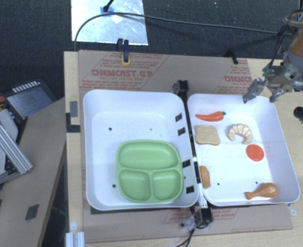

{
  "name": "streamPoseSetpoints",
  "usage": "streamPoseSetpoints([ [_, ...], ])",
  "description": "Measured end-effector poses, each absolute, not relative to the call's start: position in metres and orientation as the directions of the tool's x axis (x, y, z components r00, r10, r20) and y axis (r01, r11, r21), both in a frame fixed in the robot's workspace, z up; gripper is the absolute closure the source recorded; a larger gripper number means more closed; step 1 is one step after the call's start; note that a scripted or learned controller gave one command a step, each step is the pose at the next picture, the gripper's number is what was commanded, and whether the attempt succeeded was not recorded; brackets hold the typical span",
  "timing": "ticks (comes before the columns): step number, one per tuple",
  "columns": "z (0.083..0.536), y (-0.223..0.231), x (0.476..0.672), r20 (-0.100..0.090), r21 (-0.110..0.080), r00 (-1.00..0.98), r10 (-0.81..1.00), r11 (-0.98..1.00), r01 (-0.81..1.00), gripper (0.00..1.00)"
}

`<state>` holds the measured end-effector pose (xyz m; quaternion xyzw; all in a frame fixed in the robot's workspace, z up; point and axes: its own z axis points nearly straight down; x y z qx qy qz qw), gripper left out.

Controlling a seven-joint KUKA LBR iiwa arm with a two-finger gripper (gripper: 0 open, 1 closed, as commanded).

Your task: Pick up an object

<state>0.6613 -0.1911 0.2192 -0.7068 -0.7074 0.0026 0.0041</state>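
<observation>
A: Where is the claw [261, 91]?

B: High at the right, over the far edge of the right bin [285, 138]. Its two fingers are spread apart, with nothing between them. One tip sits near the bin's back rim, the other a little to the right.

A: And the things that could be picked up?

B: All in the right bin. A red chili pepper [210, 117] lies near the back, its long axis running left to right and its green stem end pointing right. Just below it sits a slice of toast [207, 135], flat. Beside that, to the right, a croissant [241, 133] curves with its ends turned downward. A red round slice [254, 152] lies below and right of the croissant. A small orange piece [205, 176] rests against the left wall, its long axis running front to back. A drumstick [262, 191] lies in the near right corner, roughly left to right, with the thin bone end pointing left.

A: The left bin [97, 138]?

B: It holds a green divided plate [148, 170] with three compartments, set toward the front. Both bins sit on the surface [156, 68], on a brown board.
</observation>
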Motion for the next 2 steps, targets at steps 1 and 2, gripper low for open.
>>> streamPoseSetpoints([
  [1,0.227,-0.191,0.664,-0.001,0.002,-0.003,1.000,0.003,1.000,0.00],
  [2,0.181,-0.199,0.665,-0.001,-0.001,-0.001,1.000,0.001,1.000,0.00],
])
